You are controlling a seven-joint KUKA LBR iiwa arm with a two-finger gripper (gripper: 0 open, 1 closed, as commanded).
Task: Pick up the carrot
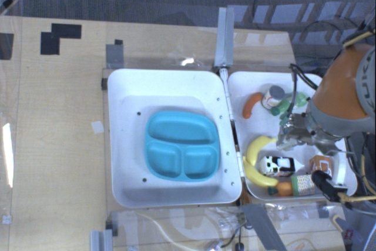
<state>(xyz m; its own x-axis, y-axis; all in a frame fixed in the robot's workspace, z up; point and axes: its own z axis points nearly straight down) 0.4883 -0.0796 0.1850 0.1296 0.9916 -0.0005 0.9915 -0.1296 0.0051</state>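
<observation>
Pincer (289,137): hangs over the middle of the right bin (239,126), at the end of the grey and orange arm (346,91) reaching in from the right. Cannot tell whether apart or together; too small and too cluttered with metal parts from this slanted view. Nothing visibly clamped in it.

Just near-left of the pincer: a yellow banana (256,163), curved along the bin's left side, with a black-and-white toy (277,166) tucked into its bend. Directly on the far side: a green item (295,103) and, left of that, a small can (273,97).

Then the carrot (253,104): left of the can and almost touching it, in the far-left part of the right bin, near the wall shared with the left bin (117,126). Lies flat, apart from the pincer, to its left and farther back. Long axis slanted, running from near-left to far-right.

Judgement for the move ahead: shift left and away, then drop, with the closing line set across that slant rather than along it. Little room on the can side, more on the wall side.

Farther out: a blue tray (182,147) in the left bin, well apart from all of this.
</observation>
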